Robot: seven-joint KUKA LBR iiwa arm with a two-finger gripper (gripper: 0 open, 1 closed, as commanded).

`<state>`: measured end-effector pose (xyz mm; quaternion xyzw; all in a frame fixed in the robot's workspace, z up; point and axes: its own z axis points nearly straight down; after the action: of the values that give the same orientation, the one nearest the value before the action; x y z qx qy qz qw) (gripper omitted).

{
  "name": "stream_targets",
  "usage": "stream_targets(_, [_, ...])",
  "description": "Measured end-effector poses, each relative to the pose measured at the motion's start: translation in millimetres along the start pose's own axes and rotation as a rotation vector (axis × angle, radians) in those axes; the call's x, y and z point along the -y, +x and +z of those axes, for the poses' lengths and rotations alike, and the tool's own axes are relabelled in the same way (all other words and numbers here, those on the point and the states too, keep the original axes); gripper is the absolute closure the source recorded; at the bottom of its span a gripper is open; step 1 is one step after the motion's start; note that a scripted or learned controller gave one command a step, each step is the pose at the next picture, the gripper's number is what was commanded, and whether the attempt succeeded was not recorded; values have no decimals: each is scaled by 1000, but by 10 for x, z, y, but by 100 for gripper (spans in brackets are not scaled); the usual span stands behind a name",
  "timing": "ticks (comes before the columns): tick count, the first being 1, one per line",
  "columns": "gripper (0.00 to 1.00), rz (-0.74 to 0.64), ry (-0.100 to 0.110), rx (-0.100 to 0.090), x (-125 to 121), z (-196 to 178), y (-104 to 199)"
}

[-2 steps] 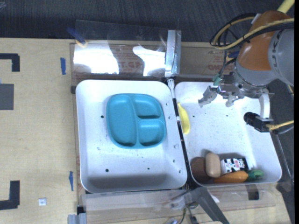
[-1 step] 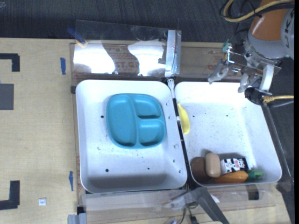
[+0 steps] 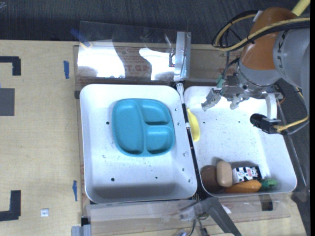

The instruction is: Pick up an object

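Camera view: end effector (image 3: pixel 222 100) spread, nothing grasped, over right bin (image 3: pixel 231 141); yellow banana (image 3: pixel 194 125) lower-left, apart.

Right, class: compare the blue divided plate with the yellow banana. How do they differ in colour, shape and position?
The blue divided plate is broad and rounded-rectangular; the yellow banana is narrow and curved.
The plate lies flat at the middle of the left bin; the banana rests against the left wall of the right bin.
The plate has moulded compartments; the banana has none.
Both lie in white bins, apart from the hand.
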<state>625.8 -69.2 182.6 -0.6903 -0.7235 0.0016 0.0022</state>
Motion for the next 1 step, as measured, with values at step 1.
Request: stream_targets(1, [0,-184,-12,3,-151,945,-274])
